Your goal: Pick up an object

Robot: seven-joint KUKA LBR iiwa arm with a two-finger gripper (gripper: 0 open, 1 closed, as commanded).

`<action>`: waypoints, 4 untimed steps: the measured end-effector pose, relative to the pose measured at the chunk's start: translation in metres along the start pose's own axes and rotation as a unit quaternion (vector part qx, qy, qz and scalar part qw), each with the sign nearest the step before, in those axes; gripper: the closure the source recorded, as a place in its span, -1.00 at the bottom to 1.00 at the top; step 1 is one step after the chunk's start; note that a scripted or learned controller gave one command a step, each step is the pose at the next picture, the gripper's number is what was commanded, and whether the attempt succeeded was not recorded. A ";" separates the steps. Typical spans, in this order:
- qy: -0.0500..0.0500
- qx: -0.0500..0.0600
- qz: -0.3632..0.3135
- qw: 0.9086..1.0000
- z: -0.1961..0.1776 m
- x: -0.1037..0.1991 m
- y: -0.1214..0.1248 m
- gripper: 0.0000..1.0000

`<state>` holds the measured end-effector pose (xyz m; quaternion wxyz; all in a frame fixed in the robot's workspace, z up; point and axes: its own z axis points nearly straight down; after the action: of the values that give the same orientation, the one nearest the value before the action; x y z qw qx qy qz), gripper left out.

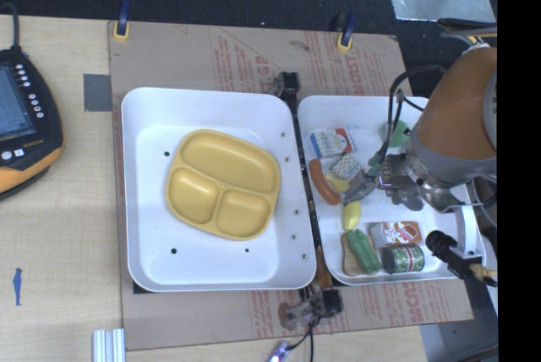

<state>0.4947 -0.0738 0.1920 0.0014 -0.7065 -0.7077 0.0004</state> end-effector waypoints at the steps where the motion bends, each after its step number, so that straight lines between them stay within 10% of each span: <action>1: -0.002 -0.002 -0.003 1.000 0.100 -0.023 -0.009 -1.00; 2: -0.002 -0.001 -0.005 1.000 0.090 -0.024 -0.009 1.00; 3: -0.002 0.000 -0.006 1.000 0.090 -0.024 -0.009 -1.00; 4: -0.003 -0.008 -0.004 1.000 0.098 -0.020 -0.013 -1.00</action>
<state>0.4815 -0.0937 0.0942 -0.0068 -0.7033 -0.7108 -0.0034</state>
